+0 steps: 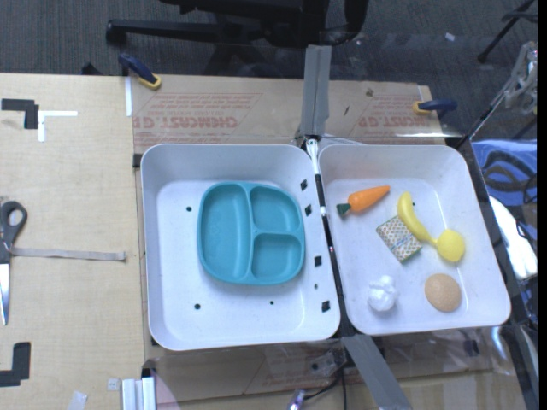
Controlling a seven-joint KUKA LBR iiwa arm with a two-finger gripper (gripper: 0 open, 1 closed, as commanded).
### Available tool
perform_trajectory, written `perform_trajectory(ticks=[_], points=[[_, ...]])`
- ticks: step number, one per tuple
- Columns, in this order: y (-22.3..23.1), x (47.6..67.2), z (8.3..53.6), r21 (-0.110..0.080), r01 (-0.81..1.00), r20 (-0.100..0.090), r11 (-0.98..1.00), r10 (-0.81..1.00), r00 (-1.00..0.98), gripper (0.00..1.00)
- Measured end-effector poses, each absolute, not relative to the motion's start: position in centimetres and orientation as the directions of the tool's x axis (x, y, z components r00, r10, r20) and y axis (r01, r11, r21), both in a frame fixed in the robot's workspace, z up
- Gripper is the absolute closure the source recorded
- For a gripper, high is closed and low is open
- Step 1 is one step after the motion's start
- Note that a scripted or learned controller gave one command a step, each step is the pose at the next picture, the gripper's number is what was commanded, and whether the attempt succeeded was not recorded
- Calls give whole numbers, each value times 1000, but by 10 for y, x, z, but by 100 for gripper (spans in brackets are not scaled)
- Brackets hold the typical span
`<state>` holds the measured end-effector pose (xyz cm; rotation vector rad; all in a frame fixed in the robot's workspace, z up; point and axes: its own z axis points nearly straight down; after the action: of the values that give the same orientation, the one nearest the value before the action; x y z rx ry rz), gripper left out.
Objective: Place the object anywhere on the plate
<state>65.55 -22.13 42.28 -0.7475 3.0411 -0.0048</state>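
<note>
The plate [252,233], a teal one with three compartments, sits in the left bin [162,254] with nothing on it. All the candidate objects lie in the right bin [479,229]: a carrot [366,198], a banana [413,217], a lemon [450,245], a patterned sponge [398,238], an egg [443,292] and a white crumpled lump [382,294]. I cannot tell the state of the fingers.

The likely trouble is the crowding. The banana, lemon and sponge touch or nearly touch, so a grasp there may nudge a neighbour or catch two. The egg and lemon are round and could slip. A carried object must also clear the raised rims between the bins.
</note>
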Motion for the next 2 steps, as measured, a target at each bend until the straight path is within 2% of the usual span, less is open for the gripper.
perform_trajectory(ticks=[1,2], points=[[-222,661,487,0,121,-10,993,121,-993,100],[-222,627,469,-2,-482,-5,876,-482,-876,100]])
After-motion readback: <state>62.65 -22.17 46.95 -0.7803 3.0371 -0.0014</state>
